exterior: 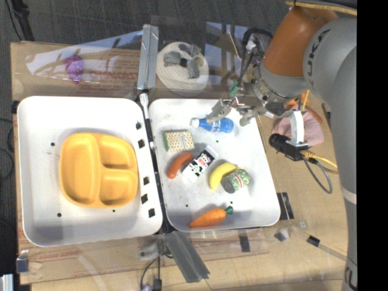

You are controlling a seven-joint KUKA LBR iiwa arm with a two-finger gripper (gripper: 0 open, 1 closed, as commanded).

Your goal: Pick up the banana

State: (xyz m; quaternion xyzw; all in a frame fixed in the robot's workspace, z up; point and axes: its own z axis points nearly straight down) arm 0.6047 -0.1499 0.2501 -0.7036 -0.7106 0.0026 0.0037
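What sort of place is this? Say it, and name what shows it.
Likely a robot lab's test bench: a grey arm reaches over two white bins, and toy food such as a banana and carrot lies there.

banana (pixel 218 174) in right bin (pixel 260 190), beside can (pixel 236 180)

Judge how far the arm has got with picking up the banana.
Nothing looks done: the curved yellow banana lies in the right white bin, against a grey-green can. In hand: the two-finger gripper is above the small blue bottle. Left: reaching, grasping, lifting.
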